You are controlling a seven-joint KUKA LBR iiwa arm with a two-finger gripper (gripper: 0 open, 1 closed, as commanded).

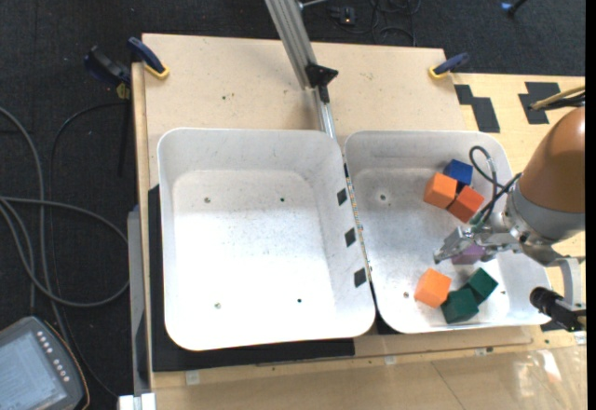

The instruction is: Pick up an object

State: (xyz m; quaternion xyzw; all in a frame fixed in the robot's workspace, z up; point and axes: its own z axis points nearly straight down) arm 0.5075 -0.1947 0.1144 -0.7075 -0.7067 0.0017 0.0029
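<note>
Table (242,87) carrying two white bins. The left bin (251,231) lies bare; the right bin (391,184) holds the blocks. The arm (559,180) reaches over its right edge, gripper (470,248) low among them, seemingly over a purple block (473,252). Whether the fingers are apart or together cannot be told. Two orange blocks (453,194) and a blue block (458,170) sit toward the far edge, an orange cube (432,287) and green blocks (470,294) near the front edge. Nothing looks lifted yet; the grasp likely remains.

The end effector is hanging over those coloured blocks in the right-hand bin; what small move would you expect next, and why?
Probably a short descent straight down. The end effector sits in the right bin, above a small purple piece, with an orange block and green blocks just in front of it. Nothing shows gripped yet, so lowering onto the nearest piece seems the likely step.
</note>
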